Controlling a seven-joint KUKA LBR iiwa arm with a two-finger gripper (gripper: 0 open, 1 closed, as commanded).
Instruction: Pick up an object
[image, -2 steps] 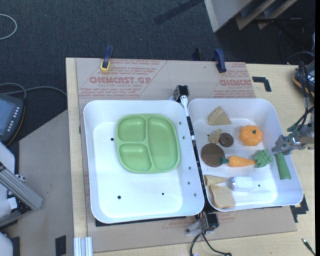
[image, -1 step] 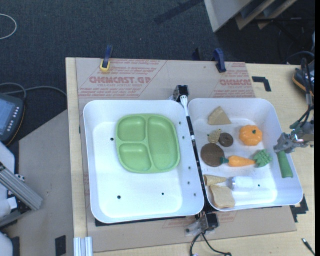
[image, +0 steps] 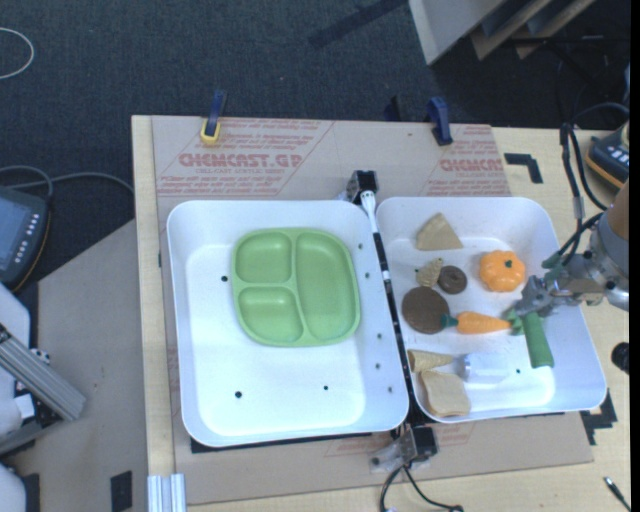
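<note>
- The table (image: 300, 150) is a pale board with red lettering; it sits on dark carpet, with cables and grey gear at the left and clamps — one yellow (image: 211, 128), one blue (image: 438, 120) — on its far edge.
- Nearest the camera, in the right bin (image: 570, 380), lie two tan bread-like pieces (image: 440, 385) and a clear wrapper (image: 487, 372) by the front wall.
- The left bin (image: 200, 330) holds a green divided plate (image: 297, 287) in its middle, with bare white floor around it, widest toward the front.
- Mid-bin on the right: a dark brown disc (image: 426, 309), a toy carrot (image: 482, 323) just beside it, and a green stick (image: 538, 342) toward the right wall.
- The gripper (image: 532, 300) reaches in over the right wall, low above the carrot's leafy end and the top of the green stick — I cannot tell how its fingers stand, nor see anything between them.
- Further back sit a small brown disc (image: 452, 280), an orange pumpkin (image: 501, 271) just left of the gripper, and a tan wedge (image: 438, 233) near the far wall.
</note>
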